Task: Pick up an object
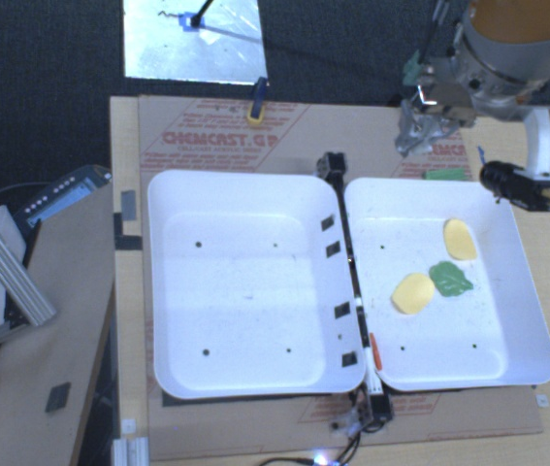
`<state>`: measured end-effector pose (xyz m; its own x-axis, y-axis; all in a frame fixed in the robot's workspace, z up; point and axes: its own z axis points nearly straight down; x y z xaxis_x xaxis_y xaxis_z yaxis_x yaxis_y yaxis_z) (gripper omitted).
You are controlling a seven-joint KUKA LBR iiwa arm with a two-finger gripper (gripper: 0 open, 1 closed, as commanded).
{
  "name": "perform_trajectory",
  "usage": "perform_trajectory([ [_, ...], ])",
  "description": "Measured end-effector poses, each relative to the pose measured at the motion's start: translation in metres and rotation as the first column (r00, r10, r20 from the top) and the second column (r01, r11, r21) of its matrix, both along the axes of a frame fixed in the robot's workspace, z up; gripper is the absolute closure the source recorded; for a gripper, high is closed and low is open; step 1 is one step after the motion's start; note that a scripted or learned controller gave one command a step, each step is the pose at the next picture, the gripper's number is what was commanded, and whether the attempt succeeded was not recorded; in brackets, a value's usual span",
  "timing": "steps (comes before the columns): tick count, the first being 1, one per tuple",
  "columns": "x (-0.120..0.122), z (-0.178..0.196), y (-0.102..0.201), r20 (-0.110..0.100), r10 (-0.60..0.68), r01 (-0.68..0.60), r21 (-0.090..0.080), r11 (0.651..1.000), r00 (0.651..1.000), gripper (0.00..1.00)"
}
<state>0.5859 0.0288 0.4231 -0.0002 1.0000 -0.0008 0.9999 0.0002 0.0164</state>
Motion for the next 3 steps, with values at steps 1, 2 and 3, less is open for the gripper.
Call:
perform_trajectory([
  [1, 0.046, 0.032, -0.022, -0.008, 0.0, 0.0, -0.001, 1.0, 1.0, 1.0],
  [2, 0.084, 0.068, -0.025, -0.008, 0.003, -0.003, -0.001, 1.0, 1.0, 1.0],
  [3, 0.032, -0.096, 0.044, -0.034, 0.01, -0.01, 0.003, 1.0, 0.999, 1.0],
])
